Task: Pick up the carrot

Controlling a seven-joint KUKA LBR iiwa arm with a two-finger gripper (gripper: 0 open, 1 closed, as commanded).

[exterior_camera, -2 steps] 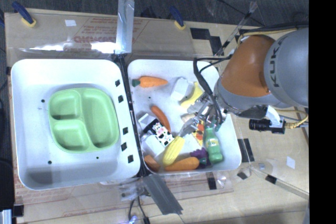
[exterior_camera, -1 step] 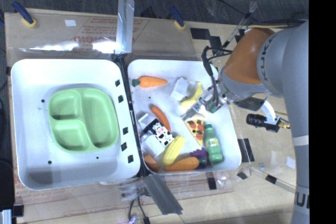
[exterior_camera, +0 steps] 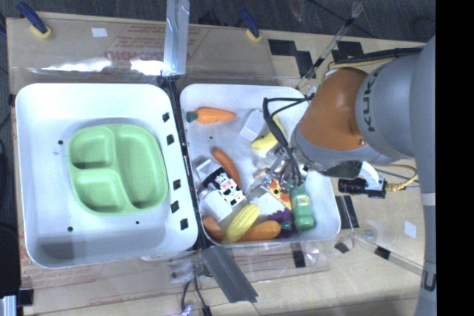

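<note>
An orange carrot (exterior_camera: 215, 115) with a green stub at its left end lies at the far left corner of the right bin (exterior_camera: 244, 92). My gripper (exterior_camera: 271, 176) hangs low over the middle of that bin, below and to the right of the carrot and well apart from it. It sits among the clutter near a yellow item (exterior_camera: 264, 143). The arm's orange band (exterior_camera: 333, 118) and grey body cover the bin's right side.
The right bin also holds a second orange stick-shaped item (exterior_camera: 226, 164), a black-and-white spotted block (exterior_camera: 226, 189), a corn cob (exterior_camera: 242, 222), a long orange piece (exterior_camera: 261, 232), purple grapes (exterior_camera: 279, 217) and a green bottle (exterior_camera: 302, 209). The left bin (exterior_camera: 44, 159) holds a green divided tray (exterior_camera: 117, 167).
</note>
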